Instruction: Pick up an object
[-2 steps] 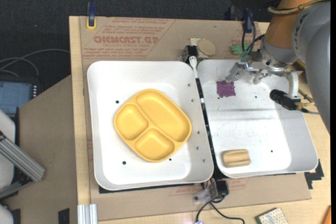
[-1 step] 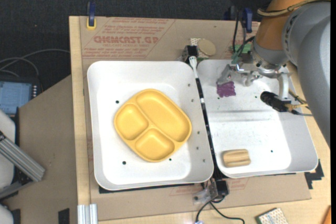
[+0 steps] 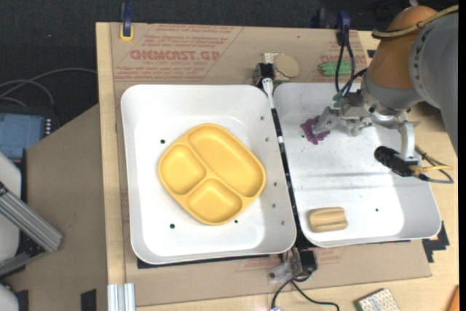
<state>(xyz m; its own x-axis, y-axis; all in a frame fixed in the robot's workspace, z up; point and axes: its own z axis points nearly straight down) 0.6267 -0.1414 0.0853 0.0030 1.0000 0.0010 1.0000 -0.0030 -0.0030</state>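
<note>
Gripper (image 3: pixel 329 121): you see it low in the right bin (image 3: pixel 364 189), at the far end, reaching toward a small purple thing (image 3: pixel 315 130); whether it is released, clenched or grasping, you cannot tell from this slant.
Purple thing: lies just off the gripper's tip, on the side toward the left bin (image 3: pixel 145 171); it looks touching or almost touching, and you cannot say which.
Bread roll (image 3: pixel 327 219): well apart from the gripper, toward the near edge of the same bin.
Yellow plate (image 3: pixel 211 172): well apart, across the divider, a three-part dish lying flat in the left bin.
Step in hand: you are likely at the approach or the close on the purple thing.
Risk one: it is small and sits off to one side of the tip, so a close here may pinch only an edge, or nudge it away.
Risk two: a lift now may come up with nothing.
</note>
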